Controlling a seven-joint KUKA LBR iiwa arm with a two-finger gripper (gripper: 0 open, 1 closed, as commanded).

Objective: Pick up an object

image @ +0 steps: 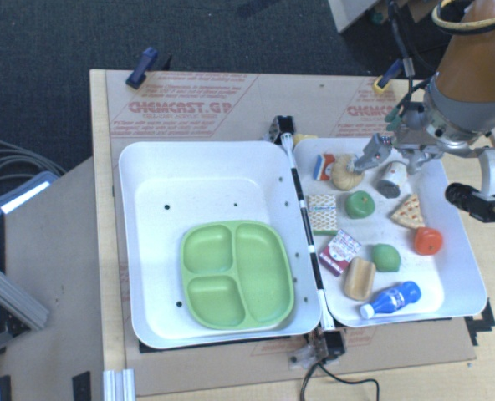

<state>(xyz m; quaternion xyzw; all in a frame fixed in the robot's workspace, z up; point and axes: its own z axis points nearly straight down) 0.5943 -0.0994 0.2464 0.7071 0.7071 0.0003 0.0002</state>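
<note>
My gripper (382, 167) hangs over the back of the right bin (465, 284), open, with nothing between its fingers. One finger (369, 154) stands just right of a beige lump (344, 175). The other finger (390, 180) points down toward the bin floor. A small red and blue can (323, 167) lies left of the lump. In front of the gripper sit a green ball (360, 205) and a pizza slice (409, 213). Further forward are a red tomato (428, 241), a green fruit (386, 257), a pink packet (339, 251), a bread roll (359, 278) and a blue bottle (391, 299).
The left bin (147, 190) holds a green divided plate (235, 274). A patterned cracker box (321, 214) leans by the wall between the bins. A black fixture (473, 200) sticks in past the right bin's right rim. Blue clamps (141, 67) grip the board's back edge.
</note>
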